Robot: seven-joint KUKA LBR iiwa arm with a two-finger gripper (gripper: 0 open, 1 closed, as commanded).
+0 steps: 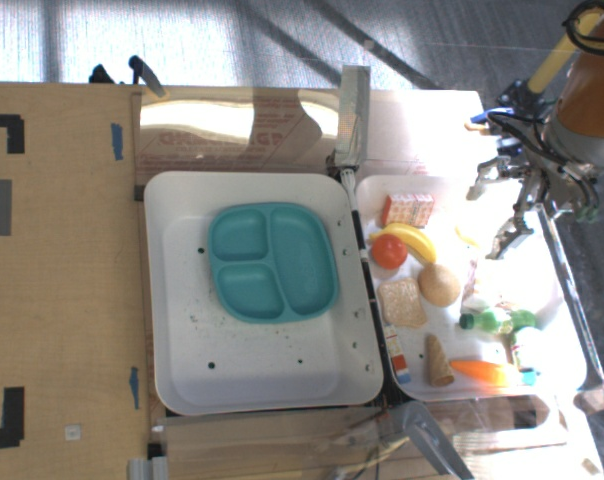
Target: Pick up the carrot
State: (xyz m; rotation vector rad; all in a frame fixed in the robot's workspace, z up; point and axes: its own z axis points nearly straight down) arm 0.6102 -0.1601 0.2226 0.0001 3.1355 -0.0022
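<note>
The carrot point(479, 371) is orange and lies flat near the front edge of the right bin point(548, 268), between a brown cone-shaped item point(438, 360) and a small blue piece. My gripper point(488, 219) hovers over the bin's far right part, well behind the carrot. It is open, with its two dark fingers spread and nothing between them. The grey arm with the orange band comes in from the upper right.
The right bin also holds a red-patterned box point(407, 209), a banana point(414, 238), a tomato point(388, 251), a tan round item point(439, 285), a bread slice point(403, 303) and a green bottle point(497, 319). A teal divided plate point(274, 261) sits in the left bin point(167, 298).
</note>
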